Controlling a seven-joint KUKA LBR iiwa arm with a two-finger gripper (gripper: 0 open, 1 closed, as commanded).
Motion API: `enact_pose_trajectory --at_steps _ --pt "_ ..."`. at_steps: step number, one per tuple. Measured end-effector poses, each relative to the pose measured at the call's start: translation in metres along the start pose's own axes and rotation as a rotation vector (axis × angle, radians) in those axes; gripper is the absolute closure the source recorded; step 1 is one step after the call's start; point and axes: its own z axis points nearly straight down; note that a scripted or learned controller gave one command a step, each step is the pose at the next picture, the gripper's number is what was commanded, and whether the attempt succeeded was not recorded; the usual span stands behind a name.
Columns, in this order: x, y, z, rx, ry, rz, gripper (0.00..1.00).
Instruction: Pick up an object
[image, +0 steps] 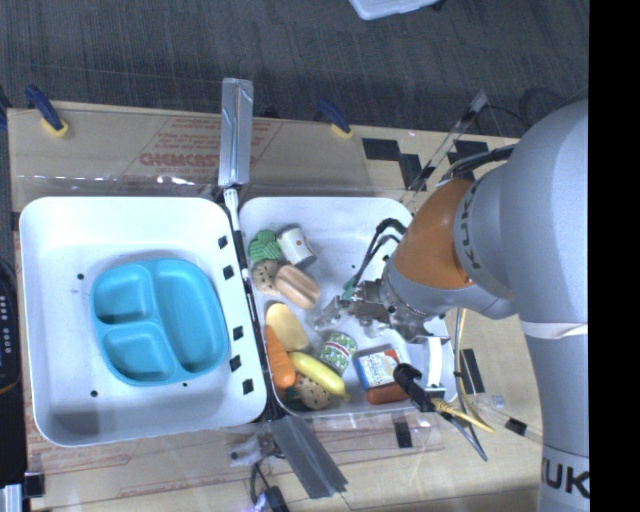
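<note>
My gripper (350, 305) hangs over the right bin (335, 215); I cannot tell its jaw state. At its seven o'clock stands a small can (337, 351): light, stiff, slick; I'd grip across its sides.

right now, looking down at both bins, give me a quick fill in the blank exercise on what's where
1. The blue divided tray lies in the ____ bin of the view.
2. The toy food items, such as the carrot and the banana, lie in the ____ bin.
3. The carrot is ____ in colour.
4. The tray has ____ compartments.

Missing words: left; right; orange; three
</note>
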Motion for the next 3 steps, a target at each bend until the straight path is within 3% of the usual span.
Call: enact_pose_trajectory --at_steps 1,2,3 --pt "0.015 -0.038 0.001 -0.003 0.0 -0.109 0.0" --pt "0.014 -0.037 -0.007 -0.002 0.0 -0.113 1.0" --pt "0.101 0.011 -0.1 -0.003 0.001 -0.143 1.0"
